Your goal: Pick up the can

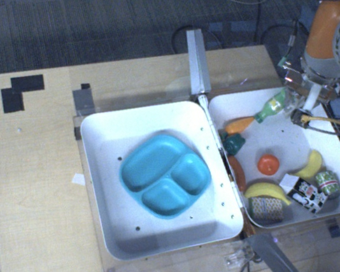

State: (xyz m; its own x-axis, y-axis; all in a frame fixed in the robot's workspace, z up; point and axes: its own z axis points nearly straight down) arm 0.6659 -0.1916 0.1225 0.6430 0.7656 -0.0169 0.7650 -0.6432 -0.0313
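The can (328,183) is small, with a green and white label, and rests in the front right corner of the right bin (286,138). It touches a black and white carton (308,196) on its left. A small banana (309,165) lies just behind it. My gripper (298,106) hangs over the back right of the same bin, well behind the can, right beside the base of a green bottle (272,107). Whether it touches the bottle I cannot tell.
The right bin also holds a carrot (240,125), a teal object (233,144), a red-orange ball (268,164), a larger banana (266,190) and a dark mesh item (266,211). A blue divided tray (165,175) lies in the left bin (105,175). A metal divider (196,63) stands behind the bins.
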